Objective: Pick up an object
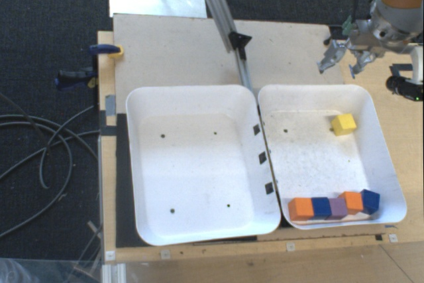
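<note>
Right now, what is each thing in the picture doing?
Robot's grey metal hand: open, holding nothing, raised behind the right bin.
Small yellow cube: lying alone in the shallow white right bin, near its far side.
Row of orange, blue and purple blocks: lined up against that bin's near wall.
Shallow white left bin: sitting beside the right bin.

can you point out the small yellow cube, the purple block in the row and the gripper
small yellow cube (343,124), camera view, on its top face
purple block in the row of blocks (338,207), camera view, on its top face
grey two-finger gripper (345,63), camera view, midway between its fingertips
</note>
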